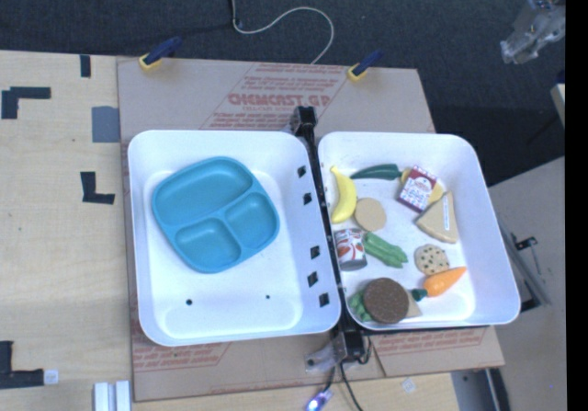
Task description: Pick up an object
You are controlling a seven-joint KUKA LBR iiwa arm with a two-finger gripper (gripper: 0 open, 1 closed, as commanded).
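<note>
**Gripper waiting off the bench, toys lying in the right bin**

You are seeing the gripper point(533, 28) hanging at the upper right, well apart from the right bin point(478, 161); you cannot tell how it is set. Inside that bin, the banana point(343, 195) is lying by the left wall, the carrot point(445, 281) near the right wall. The blue plate point(214, 213) is sitting in the left bin point(147, 147), beside the right bin.
</note>
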